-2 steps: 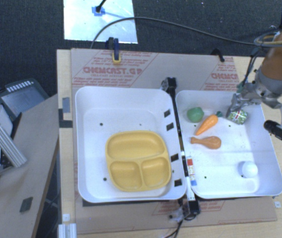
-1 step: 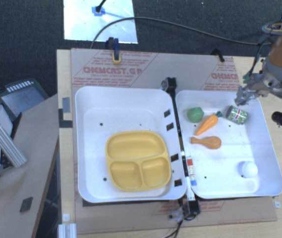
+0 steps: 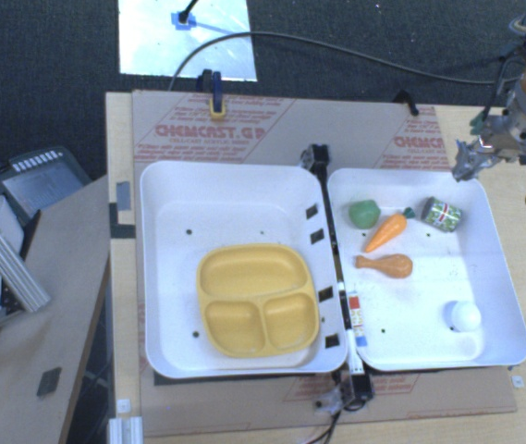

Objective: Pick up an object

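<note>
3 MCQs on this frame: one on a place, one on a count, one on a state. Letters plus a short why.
1. Where does the yellow divided tray lie?
A. left bin
B. right bin
C. on the cardboard outside the bins

2. How many loose objects lie in the right bin?
A. three
B. five
C. seven

3. Where is the gripper?
A. low among the objects in the right bin
B. above the right bin's far right corner, nothing between its fingers
C. over the left bin

Key: 1 A, the tray rests in the left bin. 2 B, green ball, carrot, can, drumstick, white ball. 3 B, it hangs at the corner, apart from every object.
</note>
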Available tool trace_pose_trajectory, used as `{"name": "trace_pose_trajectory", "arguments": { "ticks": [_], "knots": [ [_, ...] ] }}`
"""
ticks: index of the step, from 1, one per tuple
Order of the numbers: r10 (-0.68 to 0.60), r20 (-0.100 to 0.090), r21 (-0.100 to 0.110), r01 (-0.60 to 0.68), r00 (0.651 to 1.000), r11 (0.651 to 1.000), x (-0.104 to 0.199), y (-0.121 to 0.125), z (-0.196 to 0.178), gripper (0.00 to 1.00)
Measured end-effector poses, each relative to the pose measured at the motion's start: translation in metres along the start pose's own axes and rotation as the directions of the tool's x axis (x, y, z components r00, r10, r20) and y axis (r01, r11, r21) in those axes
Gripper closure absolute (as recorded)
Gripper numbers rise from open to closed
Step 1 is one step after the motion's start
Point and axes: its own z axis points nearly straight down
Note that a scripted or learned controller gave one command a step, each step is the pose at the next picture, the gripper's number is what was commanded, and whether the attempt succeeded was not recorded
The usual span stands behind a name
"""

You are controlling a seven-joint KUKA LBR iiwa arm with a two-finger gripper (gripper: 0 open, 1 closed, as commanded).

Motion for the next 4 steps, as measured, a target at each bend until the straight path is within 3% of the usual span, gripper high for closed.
{"name": "trace_pose_trajectory", "arguments": {
  "ticks": [1, 3, 4],
  "knots": [
    [-0.003, -0.003, 0.006, 0.003, 1.0, 1.0, 0.05, -0.011, 0.005, 1.0],
    [-0.004, -0.003, 0.005, 0.004, 1.0, 1.0, 0.144, -0.01, -0.004, 1.0],
    [-0.005, -0.005, 0.005, 0.005, 1.0, 1.0, 0.206, -0.012, -0.011, 1.0]
  ]
}}
